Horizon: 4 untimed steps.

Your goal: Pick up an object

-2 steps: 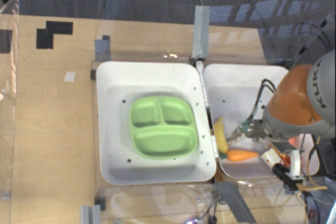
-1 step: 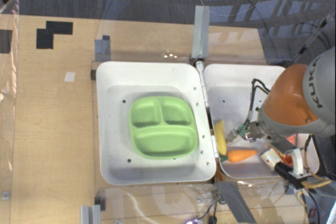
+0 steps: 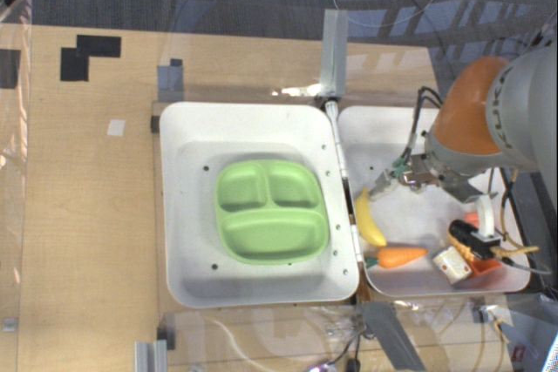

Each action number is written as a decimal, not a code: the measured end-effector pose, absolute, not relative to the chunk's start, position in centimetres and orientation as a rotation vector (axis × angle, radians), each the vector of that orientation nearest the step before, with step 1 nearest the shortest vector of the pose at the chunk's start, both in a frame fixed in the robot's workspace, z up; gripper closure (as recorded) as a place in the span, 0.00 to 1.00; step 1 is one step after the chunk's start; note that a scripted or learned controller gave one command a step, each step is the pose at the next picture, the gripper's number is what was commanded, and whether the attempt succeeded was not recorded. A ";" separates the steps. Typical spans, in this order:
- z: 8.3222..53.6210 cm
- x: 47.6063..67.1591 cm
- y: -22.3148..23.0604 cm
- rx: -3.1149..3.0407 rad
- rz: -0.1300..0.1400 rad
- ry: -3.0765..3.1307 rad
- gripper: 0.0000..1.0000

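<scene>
Hovering over the right bin [image 3: 384, 128], the gripper [image 3: 384, 185] hangs just above the banana [image 3: 369, 220], near a carrot [image 3: 399, 257]; its grip cannot be told.

Green plate [image 3: 270, 211], yellow banana [image 3: 369, 222], orange carrot [image 3: 400, 257], white bins [image 3: 174, 187].

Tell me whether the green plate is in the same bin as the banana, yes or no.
No. The green plate lies in the left bin, while the banana lies in the right bin, beside the carrot.
</scene>
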State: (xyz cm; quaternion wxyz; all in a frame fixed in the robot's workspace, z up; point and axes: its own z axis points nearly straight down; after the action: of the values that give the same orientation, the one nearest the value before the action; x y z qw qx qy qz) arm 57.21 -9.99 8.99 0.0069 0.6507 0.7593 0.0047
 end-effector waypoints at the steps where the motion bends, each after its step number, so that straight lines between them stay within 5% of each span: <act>1: 18.6 49.1 -7.7 1.957 0.006 2.451 0.00; 2: 9.0 49.2 -8.9 1.492 0.011 2.749 0.00; 3: 10.3 49.5 -8.8 1.487 0.019 2.742 1.00; 4: 22.4 51.8 -0.8 1.344 0.007 2.831 1.00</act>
State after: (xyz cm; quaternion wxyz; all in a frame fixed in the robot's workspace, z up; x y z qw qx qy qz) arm 51.84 -0.76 22.43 0.0040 0.4288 0.9034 0.0024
